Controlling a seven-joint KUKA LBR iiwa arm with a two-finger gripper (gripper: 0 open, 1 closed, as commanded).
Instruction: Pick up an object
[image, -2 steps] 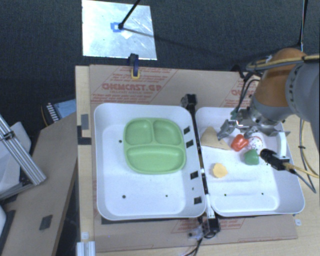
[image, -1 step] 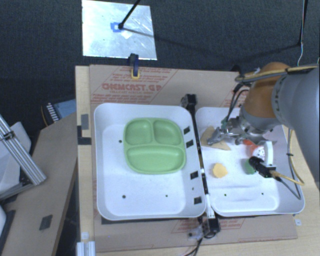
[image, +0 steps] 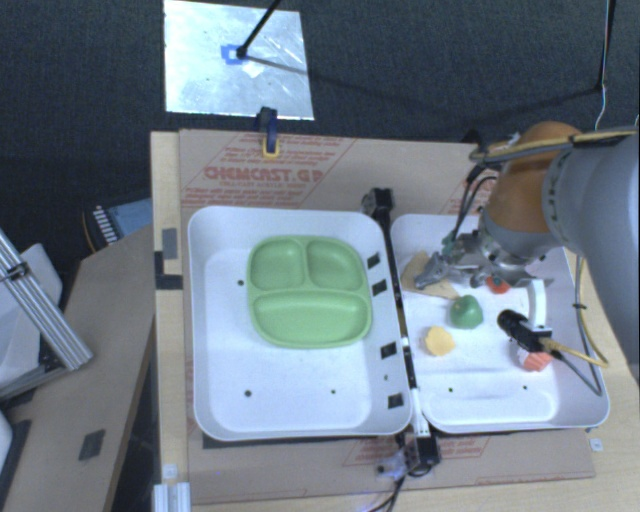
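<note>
My gripper (image: 447, 264) is low in the right bin (image: 500, 405), near that bin's back left part. It hangs right over a flat tan piece (image: 422, 277) and seems to touch it. A green rounded object (image: 465, 312) lies just in front of the gripper, and a yellow lump (image: 439, 341) lies nearer the front. A small red-orange thing (image: 497, 287) sits under the wrist. Another red-orange piece (image: 537, 362) lies at the bin's right side.
The left bin (image: 225, 390) holds a green divided plate (image: 306, 292) in its middle. A black clip strip (image: 392, 300) runs along the seam between the two bins. The grey arm with its orange band (image: 530, 190) covers the right bin's back right corner.
</note>
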